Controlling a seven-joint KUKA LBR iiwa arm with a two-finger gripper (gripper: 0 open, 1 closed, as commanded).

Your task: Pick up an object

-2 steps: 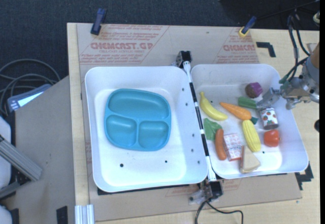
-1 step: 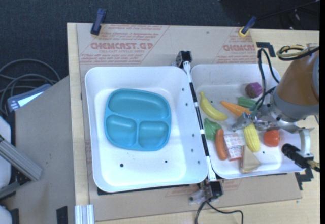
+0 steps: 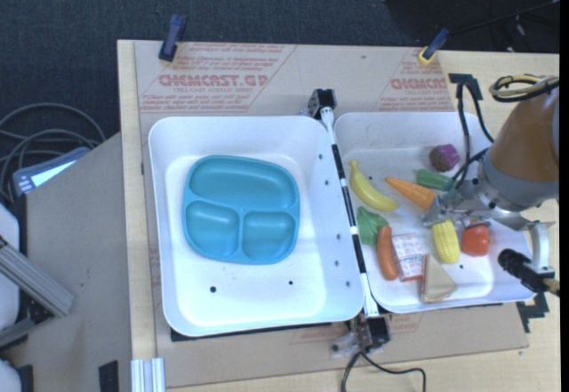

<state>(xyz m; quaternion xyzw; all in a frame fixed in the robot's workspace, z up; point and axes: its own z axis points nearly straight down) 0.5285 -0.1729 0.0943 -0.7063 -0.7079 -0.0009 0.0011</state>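
The gripper [image 3: 447, 214] hangs low in the right-hand bin [image 3: 382, 128], at the upper end of the corn cob [image 3: 445, 241], but whether it is open, closed or gripping anything cannot be made out from this slanted view. The cob lies just below the tool, its long axis running nearly straight toward the near rim, one end pointing up at the tool. The likely trouble is crowding: a tomato [image 3: 476, 240] sits just right of the cob, an orange carrot [image 3: 412, 192] just left of the tool, and a green pepper [image 3: 433, 178] above it. A closure here, I judge, may pinch only the cob's rounded tip, which could slip out, or nudge a neighbour instead.
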